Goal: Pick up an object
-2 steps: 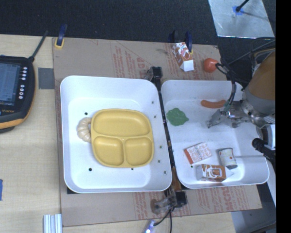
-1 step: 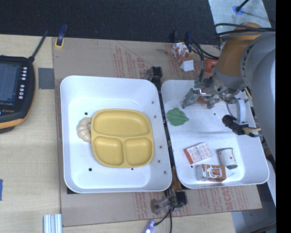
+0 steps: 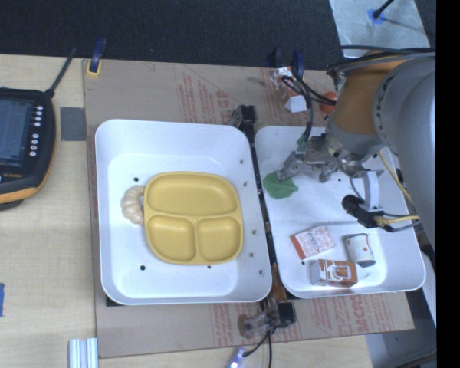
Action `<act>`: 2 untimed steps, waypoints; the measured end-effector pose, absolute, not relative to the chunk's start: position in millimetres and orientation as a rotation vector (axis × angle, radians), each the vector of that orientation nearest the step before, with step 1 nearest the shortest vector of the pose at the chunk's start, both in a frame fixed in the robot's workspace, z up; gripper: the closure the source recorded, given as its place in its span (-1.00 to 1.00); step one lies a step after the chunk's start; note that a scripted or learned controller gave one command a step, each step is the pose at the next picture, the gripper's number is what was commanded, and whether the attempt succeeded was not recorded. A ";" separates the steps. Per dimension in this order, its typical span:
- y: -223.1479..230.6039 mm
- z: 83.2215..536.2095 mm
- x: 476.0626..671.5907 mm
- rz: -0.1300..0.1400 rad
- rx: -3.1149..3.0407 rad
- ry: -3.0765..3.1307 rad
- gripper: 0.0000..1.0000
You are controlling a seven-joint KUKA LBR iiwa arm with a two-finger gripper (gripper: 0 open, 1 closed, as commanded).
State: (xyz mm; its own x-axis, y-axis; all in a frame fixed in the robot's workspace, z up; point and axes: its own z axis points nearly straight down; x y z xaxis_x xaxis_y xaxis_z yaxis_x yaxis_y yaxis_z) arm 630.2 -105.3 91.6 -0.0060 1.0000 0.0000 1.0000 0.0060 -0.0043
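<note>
Two bins: you have a left bin (image 3: 111, 274) and a right bin (image 3: 399, 278) side by side on the counter (image 3: 38, 274).
Left bin: a yellow divided tray (image 3: 193, 217) lies in it, with a pale round object (image 3: 132, 204) touching its left edge.
Right bin: a green soft piece (image 3: 280, 185) lies near the upper left corner; a small red and white packet (image 3: 313, 241), a small grey cup (image 3: 359, 248) and a brown carton (image 3: 333, 273) lie near the lower edge.
End effector (image 3: 310, 165): it is low in the upper part of the right bin, just beside the green soft piece.
Finger state: I cannot tell if it is wide or narrow, because the metal parts blur together.
Likely target: the green soft piece, perhaps, as it is the nearest thing.
Arm pose: the grey arm (image 3: 402, 121) reaches in from the right, orange band above the wrist, bent steeply down over the bin.
Advice: centre over the green piece, keep away from the bin wall, close only when it sits between the fingers, then lift straight.
</note>
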 end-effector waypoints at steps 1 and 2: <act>-106.0 102.1 630.2 0.008 -2.208 -2.229 1.00; -95.4 157.5 576.0 0.004 -2.217 -2.223 1.00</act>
State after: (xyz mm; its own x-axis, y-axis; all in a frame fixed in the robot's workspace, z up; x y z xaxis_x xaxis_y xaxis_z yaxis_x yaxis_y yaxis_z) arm 576.0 -95.4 157.5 -0.0028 1.0000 -0.0002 1.0000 0.0028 -0.0037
